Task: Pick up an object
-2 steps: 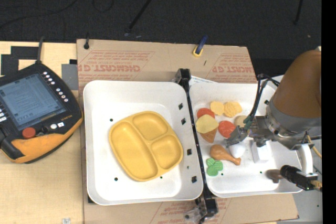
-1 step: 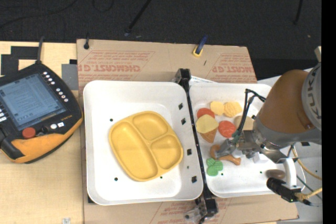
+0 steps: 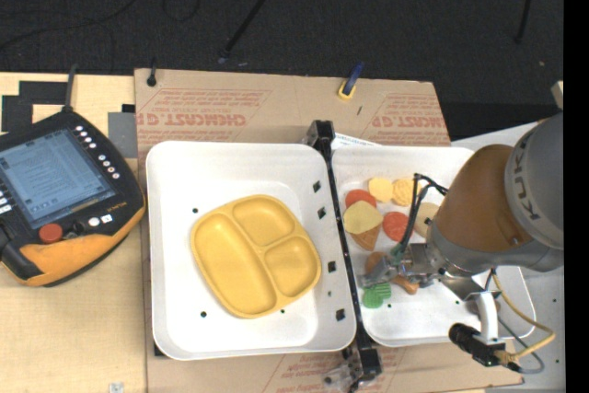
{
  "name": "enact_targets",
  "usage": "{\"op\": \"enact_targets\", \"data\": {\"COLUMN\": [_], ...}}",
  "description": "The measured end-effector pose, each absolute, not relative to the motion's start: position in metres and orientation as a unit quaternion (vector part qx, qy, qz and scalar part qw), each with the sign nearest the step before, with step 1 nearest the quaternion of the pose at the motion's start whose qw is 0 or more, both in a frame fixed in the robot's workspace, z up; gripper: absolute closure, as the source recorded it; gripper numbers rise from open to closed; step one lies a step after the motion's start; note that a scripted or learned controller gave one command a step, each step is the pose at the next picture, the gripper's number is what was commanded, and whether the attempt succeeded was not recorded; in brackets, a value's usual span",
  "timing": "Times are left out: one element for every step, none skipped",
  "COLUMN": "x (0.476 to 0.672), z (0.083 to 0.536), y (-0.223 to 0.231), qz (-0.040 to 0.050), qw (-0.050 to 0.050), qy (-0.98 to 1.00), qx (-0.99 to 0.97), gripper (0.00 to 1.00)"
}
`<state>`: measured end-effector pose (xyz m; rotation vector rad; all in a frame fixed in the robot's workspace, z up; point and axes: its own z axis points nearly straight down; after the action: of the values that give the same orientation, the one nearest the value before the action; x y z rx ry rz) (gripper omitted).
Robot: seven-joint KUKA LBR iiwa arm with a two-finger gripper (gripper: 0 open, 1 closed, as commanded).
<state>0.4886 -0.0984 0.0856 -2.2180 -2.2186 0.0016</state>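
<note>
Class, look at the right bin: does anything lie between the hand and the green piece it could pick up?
Nothing visible does. The hand sits low in the right bin, with the green piece just beside it, among other small food pieces.

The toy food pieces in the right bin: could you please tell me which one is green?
The green piece, lying lowest in the pile near the divider between the bins; the others are orange, yellow, red or brown.

One fixed camera sits above the table (image 3: 83, 327), looking down at a slant — near enough to frame both bins. The arm (image 3: 502, 198) enters from the right.
</note>
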Motion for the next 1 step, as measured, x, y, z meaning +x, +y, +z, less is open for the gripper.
{"op": "enact_targets", "data": {"x": [0.489], "z": [0.0989], "y": [-0.1006], "qz": [-0.0008], "qw": [0.002], "qy": [-0.704], "qx": [-0.71], "gripper": [1.0]}}
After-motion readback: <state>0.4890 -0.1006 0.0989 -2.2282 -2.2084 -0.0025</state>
